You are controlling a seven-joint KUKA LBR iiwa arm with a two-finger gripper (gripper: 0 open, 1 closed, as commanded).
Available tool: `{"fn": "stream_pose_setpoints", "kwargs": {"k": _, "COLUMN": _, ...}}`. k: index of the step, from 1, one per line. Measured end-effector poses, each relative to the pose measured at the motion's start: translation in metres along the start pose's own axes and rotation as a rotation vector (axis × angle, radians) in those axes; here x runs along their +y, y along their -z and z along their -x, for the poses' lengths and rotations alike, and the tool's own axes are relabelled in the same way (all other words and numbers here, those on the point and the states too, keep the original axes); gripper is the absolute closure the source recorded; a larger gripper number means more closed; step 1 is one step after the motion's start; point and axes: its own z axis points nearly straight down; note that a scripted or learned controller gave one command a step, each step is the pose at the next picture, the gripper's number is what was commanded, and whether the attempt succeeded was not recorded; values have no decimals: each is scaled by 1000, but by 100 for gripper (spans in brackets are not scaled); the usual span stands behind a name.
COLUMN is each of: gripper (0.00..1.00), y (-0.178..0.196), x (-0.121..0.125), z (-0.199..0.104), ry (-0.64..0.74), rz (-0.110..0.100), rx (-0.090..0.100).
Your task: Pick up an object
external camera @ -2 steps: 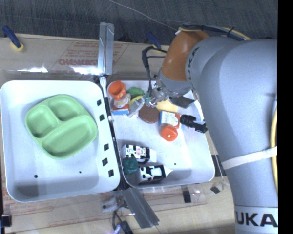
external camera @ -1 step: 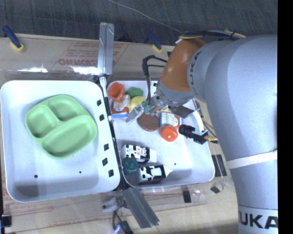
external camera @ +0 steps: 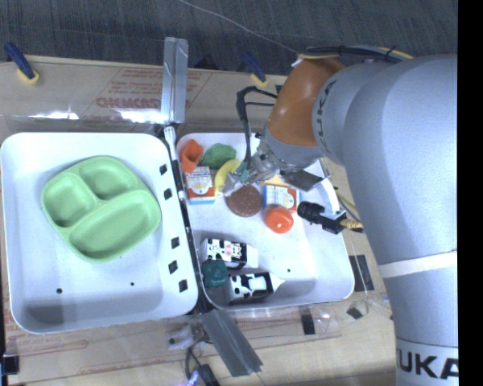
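My end effector [external camera: 249, 173] low in right bin [external camera: 322, 273], opening cannot be made out, no grasp seen | brown disc [external camera: 245, 201] just at its 6 o'clock | yellow piece [external camera: 225, 174] at 9 o'clock | green plate [external camera: 101, 206] in left bin [external camera: 32, 312]
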Motion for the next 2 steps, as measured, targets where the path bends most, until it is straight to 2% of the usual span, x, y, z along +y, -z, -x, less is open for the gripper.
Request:
{"fn": "stream_pose_setpoints", "kwargs": {"k": 1, "gripper": 100, "y": 89, "x": 50, "z": -58, "ry": 12, "rz": 1, "rx": 7}}
{"fn": "stream_pose_setpoints", "kwargs": {"k": 2, "gripper": 100, "y": 105, "x": -21, "z": -153, "ry": -73, "rz": -10, "rx": 11}}
